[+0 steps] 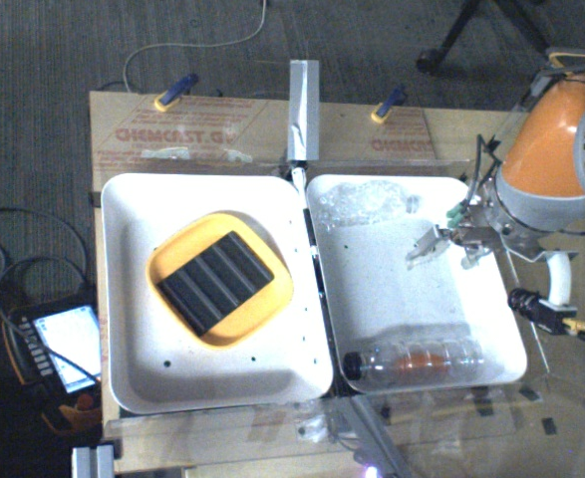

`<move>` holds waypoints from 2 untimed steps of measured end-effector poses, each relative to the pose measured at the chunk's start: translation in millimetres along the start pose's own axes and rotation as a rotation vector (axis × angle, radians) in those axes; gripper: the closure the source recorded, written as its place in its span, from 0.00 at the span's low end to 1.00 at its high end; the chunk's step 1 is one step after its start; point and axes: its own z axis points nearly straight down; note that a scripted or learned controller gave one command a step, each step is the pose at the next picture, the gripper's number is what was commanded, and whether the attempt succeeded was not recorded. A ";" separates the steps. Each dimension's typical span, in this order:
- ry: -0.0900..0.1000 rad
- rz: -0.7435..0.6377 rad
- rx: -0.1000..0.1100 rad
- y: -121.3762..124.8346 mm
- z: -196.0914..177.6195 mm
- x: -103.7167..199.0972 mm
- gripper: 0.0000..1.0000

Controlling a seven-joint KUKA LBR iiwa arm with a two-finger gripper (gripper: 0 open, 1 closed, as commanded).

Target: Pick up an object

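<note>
My gripper (444,252) hangs over the right side of the right bin (372,307), with its two silvery fingers spread apart and nothing between them. A clear plastic bottle (417,361) with a dark cap lies on its side along the bin's front wall, below the gripper. A crumpled clear plastic piece (364,203) rests in the bin's far left corner. In the left bin (133,357) sits a yellow block with a black ridged top (219,278), turned at an angle.
A metal post (303,108) stands behind the wall between the two bins. Two blue-and-yellow clamps (175,91) hold the board behind them. A small device with a lit screen (58,342) and cables lies on the floor at the left.
</note>
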 end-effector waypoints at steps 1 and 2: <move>0.004 -0.059 0.001 -30.9 2.5 116.3 0.00; 0.001 0.206 0.002 36.3 21.5 44.9 0.00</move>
